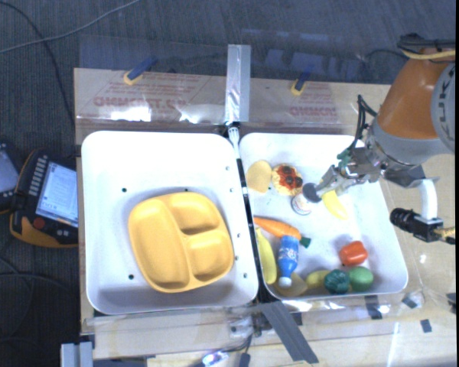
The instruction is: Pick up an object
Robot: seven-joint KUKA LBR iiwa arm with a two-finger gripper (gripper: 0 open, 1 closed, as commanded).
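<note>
The gripper (pixel 315 192) hangs low inside the right bin (pixel 394 239), reached in from the right on the grey arm (pixel 421 121) with its orange band. Whether it is open or closed cannot be told from this angle, and nothing can be seen held in it.

Just to the right of the tip and touching or nearly touching it lies a small yellow piece (pixel 334 203), perhaps a toy banana slice. Just to the left of the tip sits a toy pizza slice with red topping (pixel 287 178), and beyond that, further left, a pale yellow round toy (pixel 258 176). Directly below the tip is a small white round object (pixel 300 206).

Further toward the near edge of the bin lie a toy carrot (pixel 277 226), a small bottle with a blue label (pixel 288 255), and a yellow banana-like toy (pixel 266 257) against the bin's left wall. Well below and right of the gripper rest a red tomato-like toy (pixel 353 252), a dark green toy (pixel 336 281), a lighter green one (pixel 360 277) and a small yellow piece (pixel 315 278).

Well to the left, the left bin (pixel 107 167) holds a yellow divided tray (pixel 181 239).
</note>
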